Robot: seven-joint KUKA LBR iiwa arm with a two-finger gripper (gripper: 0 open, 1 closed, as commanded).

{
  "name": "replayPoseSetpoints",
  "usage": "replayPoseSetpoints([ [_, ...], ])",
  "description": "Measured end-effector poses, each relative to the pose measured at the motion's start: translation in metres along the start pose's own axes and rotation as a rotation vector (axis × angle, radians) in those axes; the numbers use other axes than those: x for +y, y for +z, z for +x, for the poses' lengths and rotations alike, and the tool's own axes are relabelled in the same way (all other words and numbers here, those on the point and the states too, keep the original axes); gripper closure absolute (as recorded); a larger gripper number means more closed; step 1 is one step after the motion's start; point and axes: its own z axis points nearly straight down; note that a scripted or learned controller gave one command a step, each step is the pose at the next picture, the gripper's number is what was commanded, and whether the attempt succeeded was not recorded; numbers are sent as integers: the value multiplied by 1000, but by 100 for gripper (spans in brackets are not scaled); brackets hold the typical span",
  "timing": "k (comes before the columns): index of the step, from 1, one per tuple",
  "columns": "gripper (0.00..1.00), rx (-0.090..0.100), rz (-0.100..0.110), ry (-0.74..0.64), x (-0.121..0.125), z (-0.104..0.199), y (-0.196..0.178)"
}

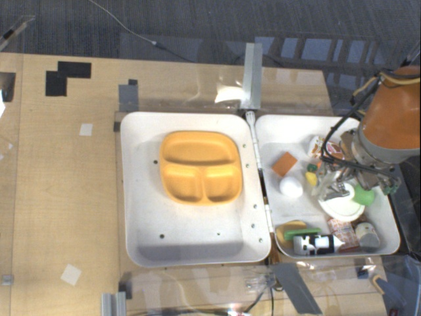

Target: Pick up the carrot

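Carrot: orange chunk lying in right bin, upper-left part, just above white ball. Gripper low in same bin, right of carrot, not touching; finger state can't tell. Yellow tray in left bin.

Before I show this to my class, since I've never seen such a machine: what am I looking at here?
One camera looks down at a slant on a bench with two shallow white bins. The left bin holds a yellow divided tray. The right bin is cluttered: an orange block, a white ball, a dark bottle and other small items. The grey and orange shape at right is a robot arm; its gripper reaches down among the clutter. Whether it holds anything can't be told.
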Motion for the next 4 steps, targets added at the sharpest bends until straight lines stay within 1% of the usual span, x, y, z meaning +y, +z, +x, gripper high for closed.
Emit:
replayPoseSetpoints([
  [1, 100, -24, 19, -95, -43, -7, -184],
  [2, 100, -14, 14, -400, -89, -20, -189],
  [3, 100, -2, 0, -541, -42, 4, -8],
  [4, 100, -15, 12, -420, -91, -89, -51],
])
